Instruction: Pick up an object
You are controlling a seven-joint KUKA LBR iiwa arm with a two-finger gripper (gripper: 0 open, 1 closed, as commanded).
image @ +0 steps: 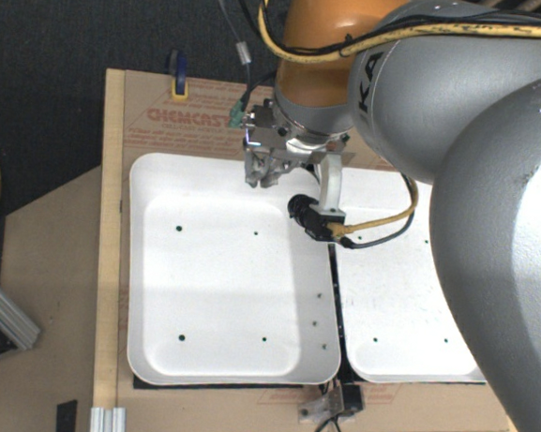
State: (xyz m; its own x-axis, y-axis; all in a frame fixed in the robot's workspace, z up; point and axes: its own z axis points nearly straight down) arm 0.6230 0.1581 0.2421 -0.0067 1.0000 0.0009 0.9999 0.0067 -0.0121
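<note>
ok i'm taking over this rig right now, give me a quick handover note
Claw: hangs over the far edge of the left bin, near its back rim. Nothing shows between its parts, so count no grasp.
Things: no loose object shows on the visible floor of the left bin; the right bin is largely covered by the arm, so its contents cannot be judged.
Done: no pick is evident.
Left: find an object, likely under the arm's cover, then grasp and lift it.
</note>
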